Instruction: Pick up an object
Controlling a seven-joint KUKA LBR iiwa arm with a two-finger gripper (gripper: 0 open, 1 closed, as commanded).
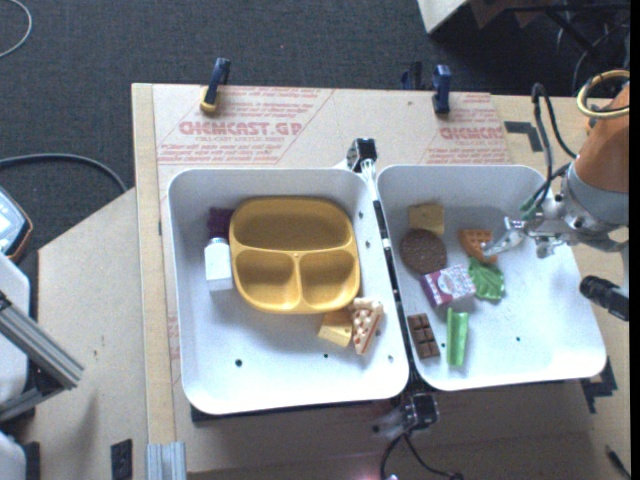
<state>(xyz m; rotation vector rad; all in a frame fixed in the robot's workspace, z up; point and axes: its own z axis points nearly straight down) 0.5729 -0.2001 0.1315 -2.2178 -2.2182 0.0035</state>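
We are seeing two white bins: the left bin (190, 298) is holding one yellow divided tray (294, 252), a white bottle (218, 264) and a pizza-slice toy (366, 325). The right bin (560, 328) is holding seven small toys, among them a chocolate bar (424, 335), a green stick (457, 337) and a brown cookie (424, 251). The gripper (510, 235) is hovering beside an orange piece (476, 240), its jaw state unclear. Behind, the board (300, 128) is reading "CHEMCAST GP", partly hidden.

Dark carpet floor (120, 38) around plywood bench (300, 128)
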